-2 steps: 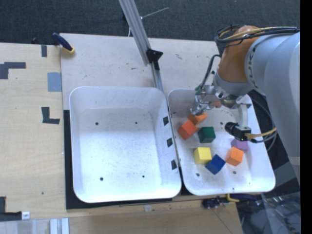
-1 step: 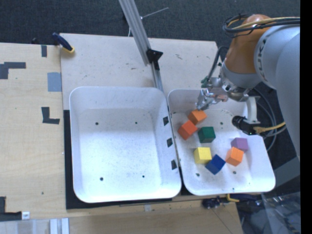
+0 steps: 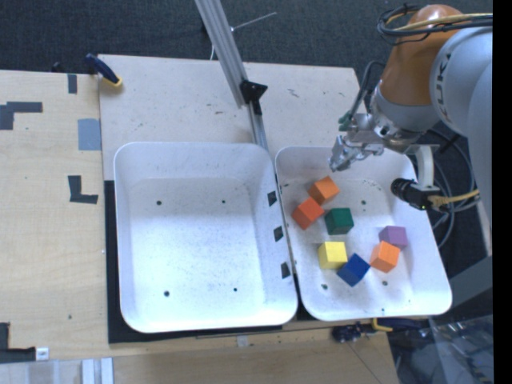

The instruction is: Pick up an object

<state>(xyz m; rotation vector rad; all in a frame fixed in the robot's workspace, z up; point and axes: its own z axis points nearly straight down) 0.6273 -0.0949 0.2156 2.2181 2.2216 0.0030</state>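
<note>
Starting at the near edge of the bench (image 3: 48, 254), two white bins stand side by side, their inner walls touching. The left bin (image 3: 120, 162) has dark specks scattered over its floor. The right bin (image 3: 428, 298) contains seven small blocks, all resting on the bin floor.

Block positions, nearest first:
- The blue block (image 3: 354, 270) lies nearest, touching the yellow block (image 3: 333, 254) at one corner.
- The near orange block (image 3: 385, 256) lies just right of the blue block.
- The purple block (image 3: 393, 235) sits directly behind the near orange block, touching it or nearly so.
- The green block (image 3: 339, 220) sits behind the yellow block, near the middle of the bin.
- The red block (image 3: 307, 213) lies left of the green block, close to the bin's inner wall.
- The far orange block (image 3: 324, 189) touches the red block at its far right corner.

The gripper (image 3: 339, 163) hangs over the far part of the right bin, just behind the far orange block and apart from it. No block sits in the gripper. Whether the gripper is released or clenched cannot be told from this view. The arm (image 3: 468, 62) enters from the right, its orange band (image 3: 416, 50) above the wrist.

Farther back, a slanted metal rail (image 3: 224, 38) with a black bracket (image 3: 254, 92) meets the bench behind the gap between the bins. Grey tape patches (image 3: 90, 134) mark the bench at left.
</note>
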